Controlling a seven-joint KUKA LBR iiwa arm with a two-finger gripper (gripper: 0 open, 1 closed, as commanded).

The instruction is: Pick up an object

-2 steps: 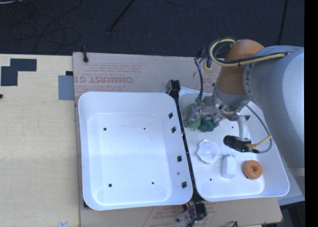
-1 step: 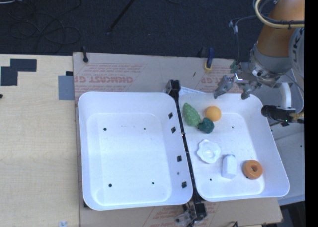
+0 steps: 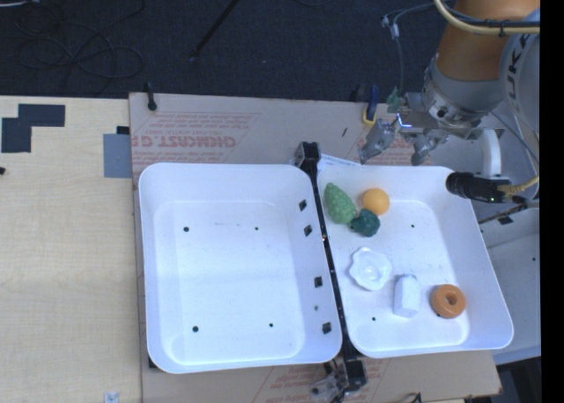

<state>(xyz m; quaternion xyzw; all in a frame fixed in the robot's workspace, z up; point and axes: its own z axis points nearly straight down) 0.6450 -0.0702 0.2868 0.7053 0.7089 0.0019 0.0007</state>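
Note:
The right bin (image 3: pixel 476 242) holds several small objects. A light green lumpy piece (image 3: pixel 338 202) lies near its left wall, with a dark green piece (image 3: pixel 365 223) and an orange ball (image 3: pixel 375 200) beside it. A white flower-shaped piece (image 3: pixel 369 268) and a white block (image 3: pixel 405 294) lie lower down, and an orange ring (image 3: pixel 448 301) sits at the lower right. My gripper (image 3: pixel 399 141) hangs above the bin's far rim, open, with nothing between its fingers.
The left bin (image 3: pixel 167 216) stands beside the right one, joined by a black divider (image 3: pixel 321 251). A black cylinder (image 3: pixel 476 186) juts over the right bin's far right rim. Cardboard lies under both bins.

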